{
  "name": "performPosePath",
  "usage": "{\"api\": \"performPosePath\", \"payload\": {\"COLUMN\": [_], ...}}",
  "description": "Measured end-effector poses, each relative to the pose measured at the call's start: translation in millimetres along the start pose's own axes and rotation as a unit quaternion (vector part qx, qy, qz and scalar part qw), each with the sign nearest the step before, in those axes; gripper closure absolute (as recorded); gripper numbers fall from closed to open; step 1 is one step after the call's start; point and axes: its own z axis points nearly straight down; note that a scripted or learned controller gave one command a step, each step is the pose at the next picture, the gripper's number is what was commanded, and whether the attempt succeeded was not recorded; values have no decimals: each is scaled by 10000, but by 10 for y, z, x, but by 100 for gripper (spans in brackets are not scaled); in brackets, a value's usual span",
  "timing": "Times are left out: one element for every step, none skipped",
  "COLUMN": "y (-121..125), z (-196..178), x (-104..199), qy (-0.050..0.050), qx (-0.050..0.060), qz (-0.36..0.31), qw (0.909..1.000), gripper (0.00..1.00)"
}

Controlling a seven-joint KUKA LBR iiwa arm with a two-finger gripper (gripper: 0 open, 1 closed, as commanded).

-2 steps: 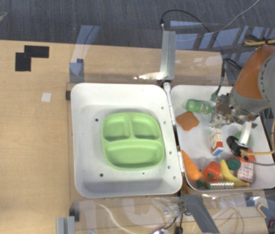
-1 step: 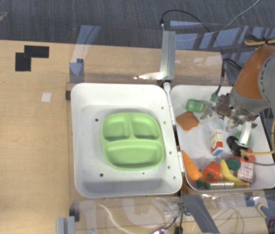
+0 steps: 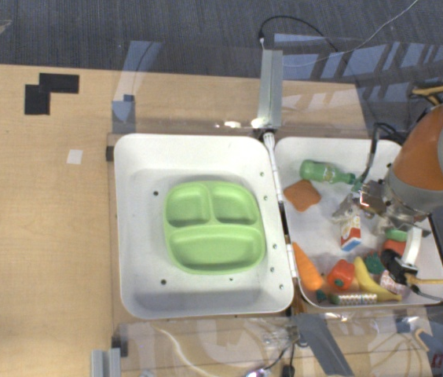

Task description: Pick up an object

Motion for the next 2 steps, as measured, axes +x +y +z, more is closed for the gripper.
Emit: {"api": "performPosePath", "payload": {"y": [20,2], "z": [-90,-1302], "x": [3,649], "qy": [-5,-40], "qx": [-8,58], "qz": [-12,-568], "qw": [10000,9984], "gripper": [100,100]}}
